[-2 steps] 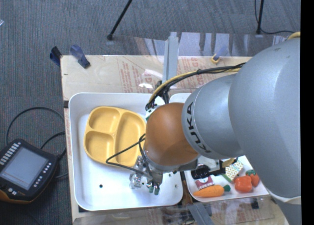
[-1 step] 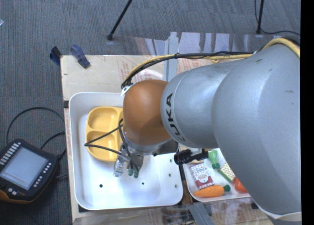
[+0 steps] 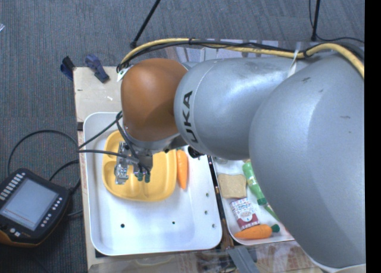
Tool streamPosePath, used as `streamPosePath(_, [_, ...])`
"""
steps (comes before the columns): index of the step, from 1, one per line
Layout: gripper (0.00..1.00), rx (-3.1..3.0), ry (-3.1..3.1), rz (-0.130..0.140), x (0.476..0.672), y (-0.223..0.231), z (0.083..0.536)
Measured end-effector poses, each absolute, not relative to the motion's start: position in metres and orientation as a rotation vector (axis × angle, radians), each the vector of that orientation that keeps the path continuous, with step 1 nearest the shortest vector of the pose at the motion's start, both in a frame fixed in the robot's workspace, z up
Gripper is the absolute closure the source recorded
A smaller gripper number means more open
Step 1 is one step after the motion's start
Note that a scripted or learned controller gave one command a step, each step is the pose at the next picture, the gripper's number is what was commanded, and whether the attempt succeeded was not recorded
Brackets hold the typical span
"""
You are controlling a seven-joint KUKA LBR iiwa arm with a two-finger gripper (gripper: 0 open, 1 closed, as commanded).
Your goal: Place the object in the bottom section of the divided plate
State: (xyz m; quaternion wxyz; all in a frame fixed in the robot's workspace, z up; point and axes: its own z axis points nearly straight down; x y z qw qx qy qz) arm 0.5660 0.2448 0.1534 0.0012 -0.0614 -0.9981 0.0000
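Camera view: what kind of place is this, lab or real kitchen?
Likely a robotics lab, not a kitchen: a teach pendant on grey carpet, tripod legs behind the bench, and toy food like a carrot in a white bin.

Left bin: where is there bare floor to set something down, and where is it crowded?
Bare floor runs along the left bin near edge, below the yellow divided plate. The upper part is crowded: the plate, the tool over it, and a carrot beside the plate's right rim.
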Motion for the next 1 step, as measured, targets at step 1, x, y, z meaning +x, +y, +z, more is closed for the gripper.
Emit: streamPosePath(1, [0.0,-0.195,-3.131,0.001,0.5657,0.2443,0.1524])
